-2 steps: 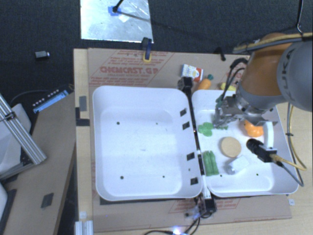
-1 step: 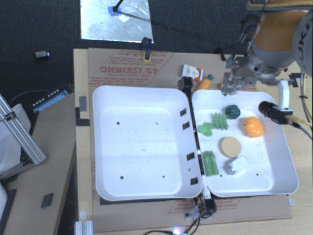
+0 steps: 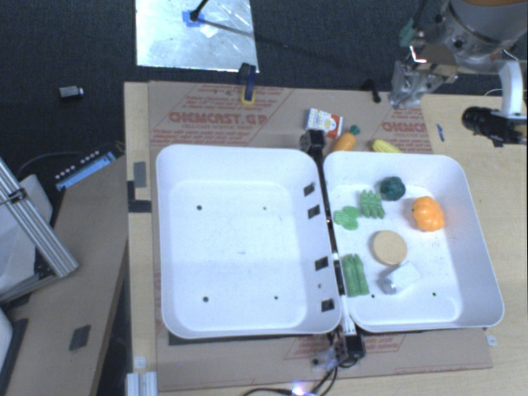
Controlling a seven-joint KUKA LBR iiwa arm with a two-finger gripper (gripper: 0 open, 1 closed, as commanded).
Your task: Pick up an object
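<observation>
The right bin (image 3: 474, 221) holds several small objects: an orange fruit (image 3: 427, 214), a dark green round piece (image 3: 392, 188), a green ridged piece (image 3: 371, 203), a green leaf shape (image 3: 346, 218), a tan disc (image 3: 388, 247), a green bundle (image 3: 355, 274) and a pale grey-white piece (image 3: 398, 280). My gripper (image 3: 407, 87) hangs at the upper right, above the bench behind the right bin and well clear of the objects. Nothing shows between its fingers.
The left bin (image 3: 177, 172) lies beside the right one. Behind the bins on the cardboard lie a small carrot (image 3: 344, 141), a yellow piece (image 3: 384, 146) and a red-and-white item (image 3: 322, 121). A yellow-and-blue clamp (image 3: 247, 84) stands at the back edge.
</observation>
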